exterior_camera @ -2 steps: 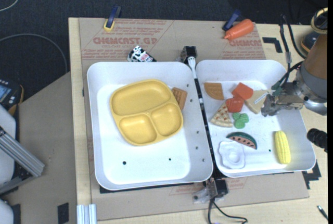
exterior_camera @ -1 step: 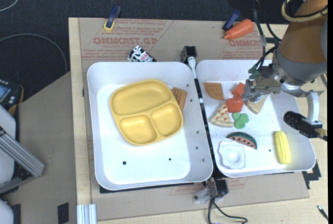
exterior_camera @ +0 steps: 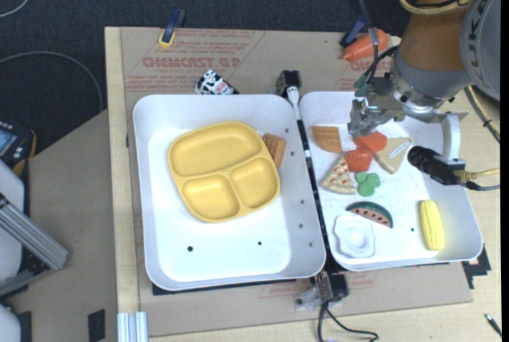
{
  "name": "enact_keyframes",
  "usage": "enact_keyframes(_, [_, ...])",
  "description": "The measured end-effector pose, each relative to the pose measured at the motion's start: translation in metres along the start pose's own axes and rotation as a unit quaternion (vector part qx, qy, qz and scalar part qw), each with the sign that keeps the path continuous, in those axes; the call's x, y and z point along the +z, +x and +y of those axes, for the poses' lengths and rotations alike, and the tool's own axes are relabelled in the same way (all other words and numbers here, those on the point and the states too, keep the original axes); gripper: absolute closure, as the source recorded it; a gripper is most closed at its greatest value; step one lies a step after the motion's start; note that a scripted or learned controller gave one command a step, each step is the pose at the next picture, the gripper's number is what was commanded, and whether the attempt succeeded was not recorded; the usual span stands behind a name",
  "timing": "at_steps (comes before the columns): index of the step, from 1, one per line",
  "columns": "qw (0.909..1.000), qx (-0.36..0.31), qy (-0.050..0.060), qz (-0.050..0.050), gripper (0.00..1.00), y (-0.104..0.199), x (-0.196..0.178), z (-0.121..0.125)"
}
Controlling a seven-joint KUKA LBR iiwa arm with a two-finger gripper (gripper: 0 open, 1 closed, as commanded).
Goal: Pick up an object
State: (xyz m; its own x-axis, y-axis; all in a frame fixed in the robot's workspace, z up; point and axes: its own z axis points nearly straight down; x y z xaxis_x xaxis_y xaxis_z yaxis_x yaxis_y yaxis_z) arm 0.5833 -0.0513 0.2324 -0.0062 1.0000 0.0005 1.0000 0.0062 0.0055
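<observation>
From above, the worktop (exterior_camera: pixel 119 173) bears two white bins. The left bin (exterior_camera: pixel 159 253) holds a yellow divided plate (exterior_camera: pixel 223 169) with a brown wedge (exterior_camera: pixel 275 147) just beside its right edge. The right bin (exterior_camera: pixel 469 241) holds toy food: a pizza slice (exterior_camera: pixel 340 177), red tomato (exterior_camera: pixel 359 160), green piece (exterior_camera: pixel 368 186), watermelon slice (exterior_camera: pixel 371 215), fried egg (exterior_camera: pixel 354 237) and corn cob (exterior_camera: pixel 432 224). The hand (exterior_camera: pixel 364 122) hangs over the right bin's far part, just above the tomato; whether it grips anything, I cannot tell.

Glossy yellow plastic plate (exterior_camera: pixel 224 171); smooth white plastic bins (exterior_camera: pixel 151 173) (slight sheen); matt cardboard base (exterior_camera: pixel 127 70).
</observation>
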Motion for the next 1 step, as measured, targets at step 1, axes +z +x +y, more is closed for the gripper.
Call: enact_keyframes(1, [1.0000,0.000,0.001,0.000,1.00,0.0438,0.0144,0.0279])
